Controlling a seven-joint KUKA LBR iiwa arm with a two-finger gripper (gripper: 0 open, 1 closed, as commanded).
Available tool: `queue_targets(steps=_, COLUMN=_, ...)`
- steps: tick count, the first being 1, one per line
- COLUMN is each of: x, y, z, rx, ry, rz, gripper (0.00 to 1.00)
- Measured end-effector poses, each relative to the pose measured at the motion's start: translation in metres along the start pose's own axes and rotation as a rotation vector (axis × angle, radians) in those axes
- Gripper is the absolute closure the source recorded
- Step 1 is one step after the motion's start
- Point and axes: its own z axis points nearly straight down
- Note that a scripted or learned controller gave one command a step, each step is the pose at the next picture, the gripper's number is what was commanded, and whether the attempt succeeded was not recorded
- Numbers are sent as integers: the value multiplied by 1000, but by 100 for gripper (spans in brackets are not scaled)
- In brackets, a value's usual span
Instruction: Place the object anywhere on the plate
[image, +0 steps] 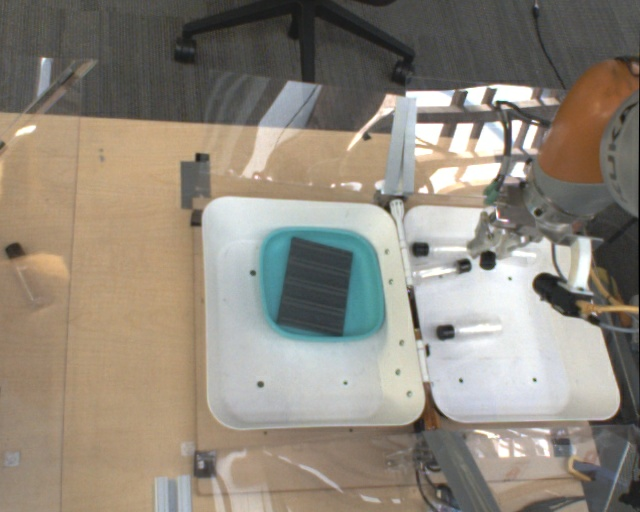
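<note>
right bin (560, 400): two clear black-capped tubes, one (468, 329) mid-bin, one (440, 268) by gripper (487, 245) | dark ribbed block (316, 286) flat on teal plate (370, 300), left bin (230, 380), long axis near-far, slight tilt | fingers: probably apart, can't tell

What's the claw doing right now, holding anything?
Claw: over the right bin, above the clear markers; open or shut cannot be told. The dark block lies on the teal plate.
</note>
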Motion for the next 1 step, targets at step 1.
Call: queue_targets(steps=1, x=57, y=-48, z=15, rx=4, ry=2, rz=-51, gripper=100)
